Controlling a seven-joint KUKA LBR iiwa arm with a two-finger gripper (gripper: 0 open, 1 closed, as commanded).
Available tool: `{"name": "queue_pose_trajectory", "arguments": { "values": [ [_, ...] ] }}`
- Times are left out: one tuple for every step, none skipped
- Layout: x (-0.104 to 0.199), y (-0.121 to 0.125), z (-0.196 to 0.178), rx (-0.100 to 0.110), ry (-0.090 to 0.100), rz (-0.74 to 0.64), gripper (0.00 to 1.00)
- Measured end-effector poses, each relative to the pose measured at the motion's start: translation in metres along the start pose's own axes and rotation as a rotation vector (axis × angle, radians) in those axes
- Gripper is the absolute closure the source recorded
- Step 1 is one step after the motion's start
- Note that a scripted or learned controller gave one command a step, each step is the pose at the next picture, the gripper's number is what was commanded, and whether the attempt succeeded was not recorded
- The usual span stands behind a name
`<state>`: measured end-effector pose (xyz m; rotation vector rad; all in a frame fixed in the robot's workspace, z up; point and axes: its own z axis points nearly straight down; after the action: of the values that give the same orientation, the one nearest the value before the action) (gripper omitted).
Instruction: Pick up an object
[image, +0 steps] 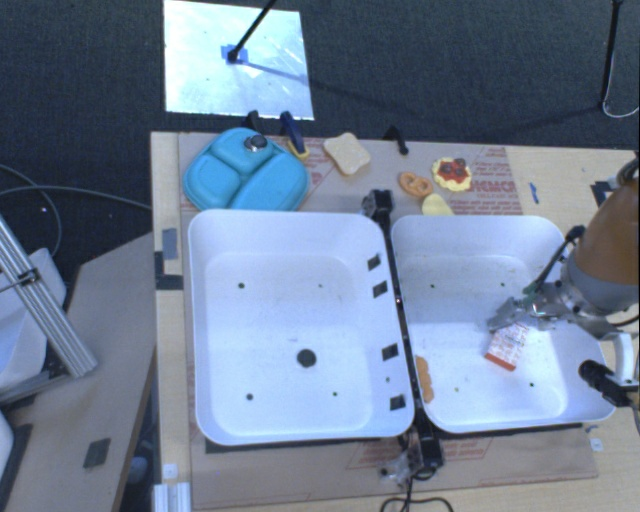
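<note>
The arm (608, 250) is reaching in from the right and hanging its jaws (512, 318) low over the right bin (470, 232), just above a small white and red packet (507, 346) that is lying flat on the bin floor toward the right side. The grey metal around the fingers is blurring into the packet's top edge, so whether the jaws are spread or pressed together is something I cannot tell. The packet is looking thin and flat, and that is the main risk: jaws closing on it may be skating over the top or pinching only a corner, and a lift from such a grip is likely letting it slide out. Its tilted lie is adding to that, since fingers not lined up across its narrow side may be pushing it along the floor instead. A small orange snack piece (424, 378) is sitting well apart by the bin's left wall, so it is not crowding the grasp. The left bin (290, 232) is holding only 1 small dark disc (306, 357). Along the bench (300, 470) behind the bins, a blue tray (246, 172) and toy foods are lying out of play.
</note>
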<state>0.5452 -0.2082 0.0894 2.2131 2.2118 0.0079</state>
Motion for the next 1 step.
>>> {"name": "queue_pose_trajectory", "arguments": {
  "values": [
    [0.0221, -0.0085, 0.0002, -0.004, -0.005, -0.005, 0.00]
  ]
}}
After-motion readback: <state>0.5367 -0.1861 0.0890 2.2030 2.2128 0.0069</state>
